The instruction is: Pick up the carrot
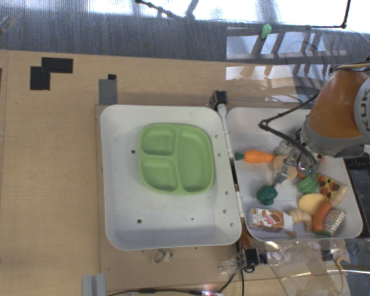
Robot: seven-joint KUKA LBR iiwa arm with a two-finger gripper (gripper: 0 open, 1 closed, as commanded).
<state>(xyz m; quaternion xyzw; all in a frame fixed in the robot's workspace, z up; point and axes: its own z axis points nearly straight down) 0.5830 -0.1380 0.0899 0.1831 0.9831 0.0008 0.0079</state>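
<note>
Right bin (pixel 246 128): carrot (pixel 258 157) near broccoli (pixel 267 195), gripper (pixel 283 172)

— What do you have in the right bin (pixel 237 131)?

— You have the carrot (pixel 258 157) lying near its left wall, orange with a green tip pointing left. The gripper (pixel 288 168) hangs just right of it, over the middle of the bin, nothing between its fingers.

— And lower in the frame?

— You see a broccoli piece (pixel 267 194), a small carton (pixel 270 219), and a pizza slice (pixel 331 189). The left bin (pixel 117 184) bears a green divided plate (pixel 174 158).
</note>
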